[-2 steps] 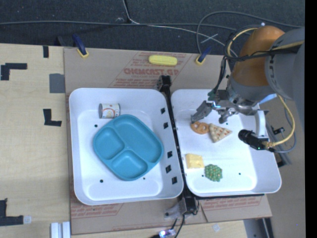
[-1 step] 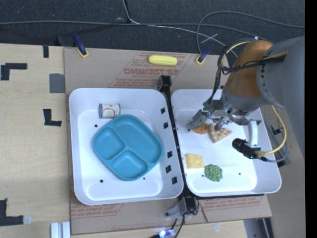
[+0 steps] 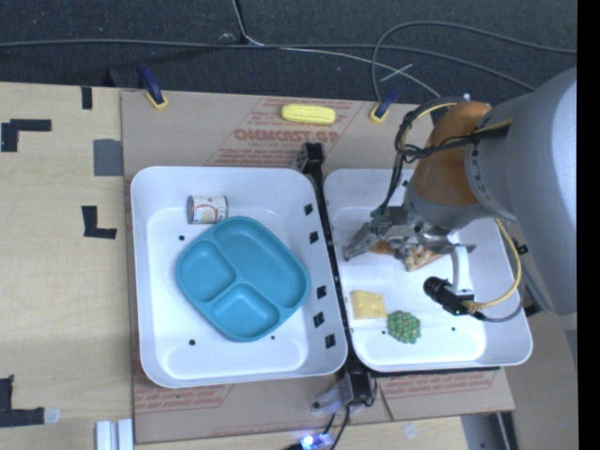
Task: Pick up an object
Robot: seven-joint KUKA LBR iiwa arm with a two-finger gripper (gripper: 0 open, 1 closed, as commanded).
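My gripper (image 3: 367, 240) is low over the left part of the right bin (image 3: 497, 345), close to the divider between the bins. A small brown and tan object (image 3: 417, 254) lies just right of it, partly hidden under the wrist. In the same bin, nearer the front, sit a yellow square piece (image 3: 367, 304) and a bumpy green object (image 3: 404, 326). Both are apart from the gripper. The left bin (image 3: 155, 336) holds a blue divided plate (image 3: 242, 277) and a small can (image 3: 206, 209) lying on its side.
A yellow oblong object (image 3: 307, 113) lies on the cardboard behind the bins. Two blue and yellow clamps (image 3: 152, 90) (image 3: 384, 106) hold the cardboard's back edge. The grey arm with its orange band (image 3: 459, 129) covers the right bin's back right. Cables (image 3: 487, 293) loop by the wrist.
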